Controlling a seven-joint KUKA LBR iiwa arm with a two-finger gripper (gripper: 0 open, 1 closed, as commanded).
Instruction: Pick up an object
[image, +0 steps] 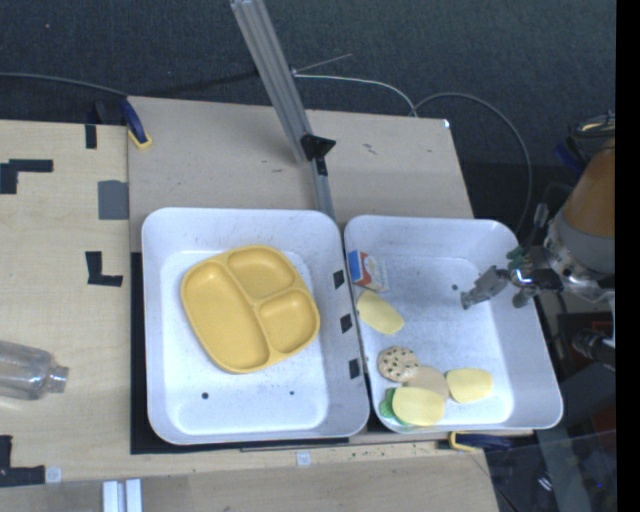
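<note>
status: nothing is picked up yet. your gripper sits over the right side of the right bin, near its right wall, and the bin floor under it is bare. i cannot tell from this slanted view whether the gripper is released or clenched, and nothing is seen between its tips. in my judgement the whole task is still ahead: approach, close, lift.

candidates, all in the right bin:
- a pale yellow piece near the left wall, just below a small red and white packet.
- a cookie toward the front, touching a beige round piece.
- a yellow-green piece at the front edge, lying on something green that is mostly hidden.
- a yellow piece at front right, the nearest to your gripper and apart from the wall.

the front cluster is crowded; pieces touch or overlap, so a grasp there may nudge neighbours or catch two. the front right yellow piece looks like the cleanest target.

surroundings: the left bin holds a yellow divided plate. a metal pole slants in from above to the seam between the bins. a clear bottle lies on the bench at far left, well apart from the work.
</note>
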